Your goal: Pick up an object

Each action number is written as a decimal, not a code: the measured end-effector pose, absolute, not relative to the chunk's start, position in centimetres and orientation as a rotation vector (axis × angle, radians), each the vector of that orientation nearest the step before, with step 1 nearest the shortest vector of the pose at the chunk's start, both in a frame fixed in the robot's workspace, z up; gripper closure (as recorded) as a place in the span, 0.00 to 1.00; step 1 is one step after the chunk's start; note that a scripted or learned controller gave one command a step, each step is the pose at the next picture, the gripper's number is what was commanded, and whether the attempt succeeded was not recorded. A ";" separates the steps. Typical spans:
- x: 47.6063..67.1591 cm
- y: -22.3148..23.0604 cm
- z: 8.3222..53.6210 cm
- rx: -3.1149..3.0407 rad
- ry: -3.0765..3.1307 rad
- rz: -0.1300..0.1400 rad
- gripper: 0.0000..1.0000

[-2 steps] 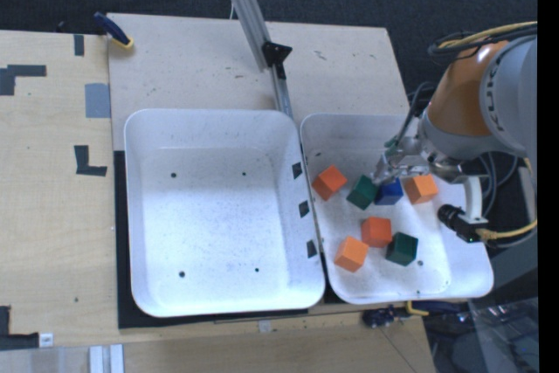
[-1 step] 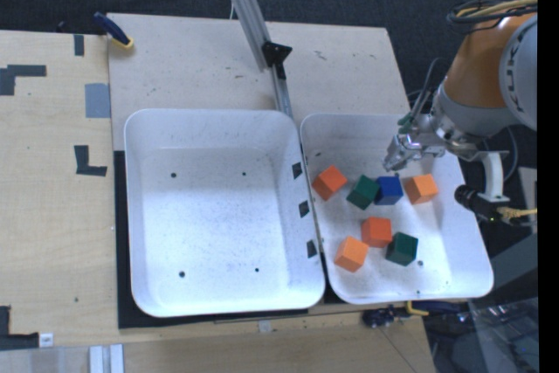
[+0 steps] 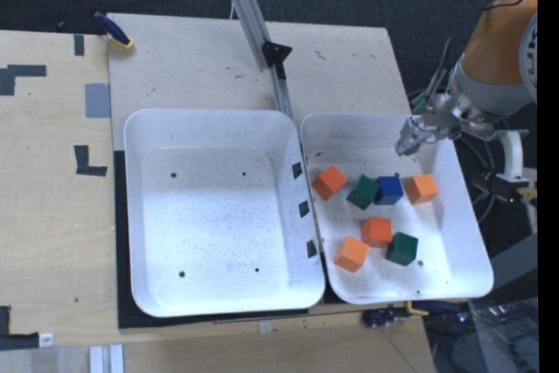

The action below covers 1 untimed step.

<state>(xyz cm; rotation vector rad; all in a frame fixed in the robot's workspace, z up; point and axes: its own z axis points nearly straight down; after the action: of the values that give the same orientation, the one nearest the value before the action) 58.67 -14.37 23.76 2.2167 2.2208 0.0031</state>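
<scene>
Near the front of the right shallow white bin [image 3: 463, 262] we see an orange cube [image 3: 352, 253] and a green cube [image 3: 403, 248]. More blocks sit behind them. Our grey gripper [image 3: 409, 141] hangs over the bin's back corner, apart from them. We cannot tell its state.

The arm [image 3: 502, 39] runs off the right edge, so most of it's cut off. Gripper [image 3: 410, 141] is too small and blurry to read the jaws.
</scene>
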 end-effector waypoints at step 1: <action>58.7 -14.3 25.4 2.219 2.223 0.001 1.00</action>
<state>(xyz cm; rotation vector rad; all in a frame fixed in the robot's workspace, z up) 58.71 -14.34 25.45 2.2193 2.2231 0.0005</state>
